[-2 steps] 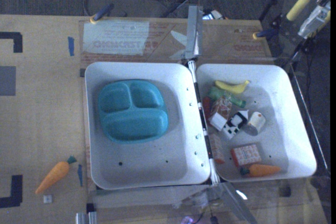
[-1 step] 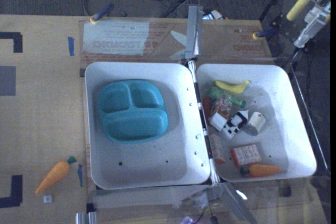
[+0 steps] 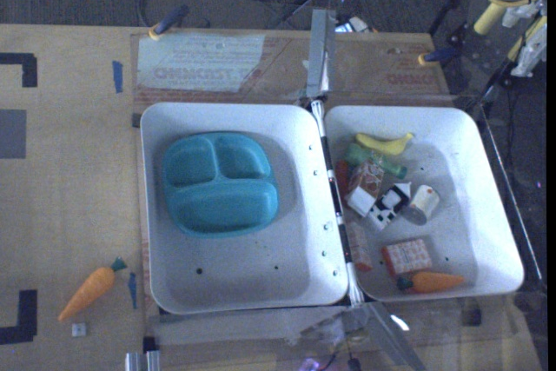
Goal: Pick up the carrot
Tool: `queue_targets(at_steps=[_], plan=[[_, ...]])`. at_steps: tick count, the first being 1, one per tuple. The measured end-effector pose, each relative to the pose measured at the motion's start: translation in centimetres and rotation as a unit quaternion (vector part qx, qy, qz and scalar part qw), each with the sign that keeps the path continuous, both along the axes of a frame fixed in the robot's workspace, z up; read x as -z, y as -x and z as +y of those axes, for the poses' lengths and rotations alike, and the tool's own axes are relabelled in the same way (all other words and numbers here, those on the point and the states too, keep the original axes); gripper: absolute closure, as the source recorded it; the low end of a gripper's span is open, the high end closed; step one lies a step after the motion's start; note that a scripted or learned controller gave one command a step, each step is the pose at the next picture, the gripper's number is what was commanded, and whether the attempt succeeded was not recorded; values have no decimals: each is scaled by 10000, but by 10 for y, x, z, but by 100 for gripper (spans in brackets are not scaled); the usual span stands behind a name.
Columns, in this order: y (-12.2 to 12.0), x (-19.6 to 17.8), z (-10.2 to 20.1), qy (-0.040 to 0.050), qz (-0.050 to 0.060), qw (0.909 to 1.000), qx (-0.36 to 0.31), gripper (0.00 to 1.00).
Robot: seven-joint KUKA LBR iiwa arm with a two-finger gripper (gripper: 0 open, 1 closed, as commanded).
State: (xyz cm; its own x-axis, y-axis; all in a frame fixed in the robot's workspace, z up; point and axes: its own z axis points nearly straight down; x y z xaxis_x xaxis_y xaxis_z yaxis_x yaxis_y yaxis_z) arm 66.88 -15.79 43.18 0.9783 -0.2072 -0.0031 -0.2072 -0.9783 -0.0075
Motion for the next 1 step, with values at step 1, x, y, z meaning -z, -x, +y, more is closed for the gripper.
queue_targets(at_steps=[1], plan=[[0,0,-36,-3,-2,10000,-51,0]])
